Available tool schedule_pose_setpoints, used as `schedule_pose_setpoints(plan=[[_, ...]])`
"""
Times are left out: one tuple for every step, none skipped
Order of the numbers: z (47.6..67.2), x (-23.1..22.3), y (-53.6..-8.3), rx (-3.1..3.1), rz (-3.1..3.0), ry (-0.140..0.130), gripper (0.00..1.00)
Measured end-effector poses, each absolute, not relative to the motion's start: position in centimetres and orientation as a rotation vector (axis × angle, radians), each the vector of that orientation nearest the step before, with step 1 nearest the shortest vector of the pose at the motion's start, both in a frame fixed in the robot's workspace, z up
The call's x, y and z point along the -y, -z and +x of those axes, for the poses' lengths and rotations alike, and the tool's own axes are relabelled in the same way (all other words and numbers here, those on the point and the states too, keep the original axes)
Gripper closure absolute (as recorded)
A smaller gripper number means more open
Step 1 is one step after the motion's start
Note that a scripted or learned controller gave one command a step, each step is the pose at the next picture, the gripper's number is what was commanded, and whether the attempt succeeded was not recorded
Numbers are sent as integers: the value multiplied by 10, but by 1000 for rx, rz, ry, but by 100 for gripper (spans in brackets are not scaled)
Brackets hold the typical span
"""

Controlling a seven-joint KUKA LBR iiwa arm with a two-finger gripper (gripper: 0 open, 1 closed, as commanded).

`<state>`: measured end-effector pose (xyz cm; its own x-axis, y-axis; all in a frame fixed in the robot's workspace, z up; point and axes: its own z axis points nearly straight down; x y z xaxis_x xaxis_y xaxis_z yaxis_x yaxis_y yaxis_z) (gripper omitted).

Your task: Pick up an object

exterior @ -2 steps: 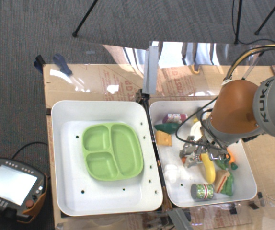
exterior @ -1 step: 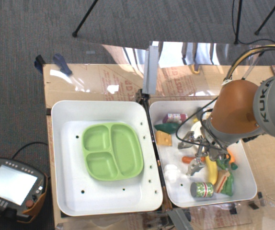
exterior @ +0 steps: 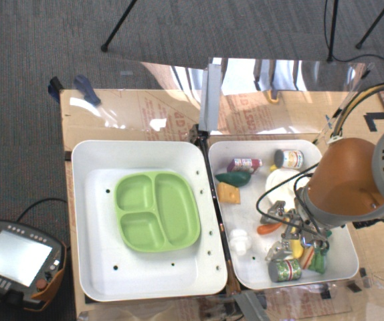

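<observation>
My gripper [exterior: 294, 231] hangs low over the front right part of the right bin [exterior: 245, 281], below the arm's orange band [exterior: 342, 178]. Right beside it lie an orange carrot [exterior: 268, 229], a tin can with a green and red label [exterior: 285, 271] and some yellow and green pieces [exterior: 314, 257]. Farther back in that bin are a small purple-labelled bottle [exterior: 245, 164], a short jar [exterior: 290, 158], a dark green vegetable [exterior: 233, 178], a yellow cheese wedge [exterior: 228, 193], a white lump [exterior: 239, 241] and a white dish [exterior: 282, 181]. The arm hides part of the dish.
The left bin [exterior: 91, 259] holds a light green divided plate [exterior: 157, 210]. A grey upright post [exterior: 209, 99] stands behind the seam between the bins. A teach pendant [exterior: 18, 263] lies on the floor at the lower left.
</observation>
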<state>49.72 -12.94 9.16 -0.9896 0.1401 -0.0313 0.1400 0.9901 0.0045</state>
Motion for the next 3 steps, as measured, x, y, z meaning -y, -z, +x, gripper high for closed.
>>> schedule_pose_setpoints(plan=[[598,106,-88,-3139,82,-2,0],[522,134,-87,-3140,168,-2,0],[475,145,-86,-3139,192,-3,0]])
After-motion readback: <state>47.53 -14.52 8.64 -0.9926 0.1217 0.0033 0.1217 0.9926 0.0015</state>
